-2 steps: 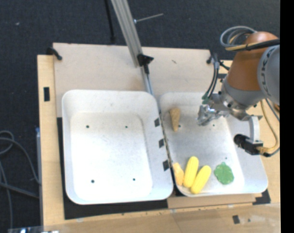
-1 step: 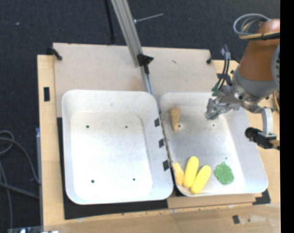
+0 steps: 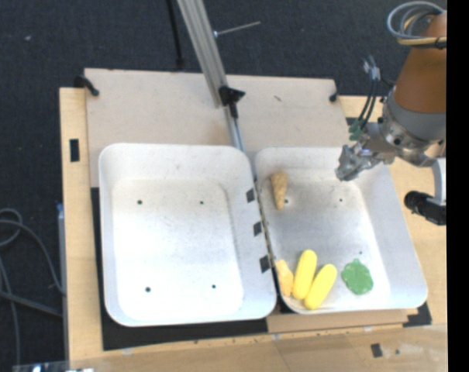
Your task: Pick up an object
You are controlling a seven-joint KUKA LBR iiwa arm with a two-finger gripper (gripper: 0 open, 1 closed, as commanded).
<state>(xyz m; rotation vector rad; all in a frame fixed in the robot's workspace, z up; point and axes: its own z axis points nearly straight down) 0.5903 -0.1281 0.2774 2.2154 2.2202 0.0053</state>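
The right bin holds a tan piece near its upper left, two yellow pieces side by side near the front edge, a small orange piece to their left, and a green lump to their right. My gripper hangs over the bin's upper right corner, well apart from all of them. Nothing shows between its fingers.
The left bin lies beside the right one. A slanted metal bar runs from the top of the view down to the gap between the bins. Cables lie off the bench at the left.
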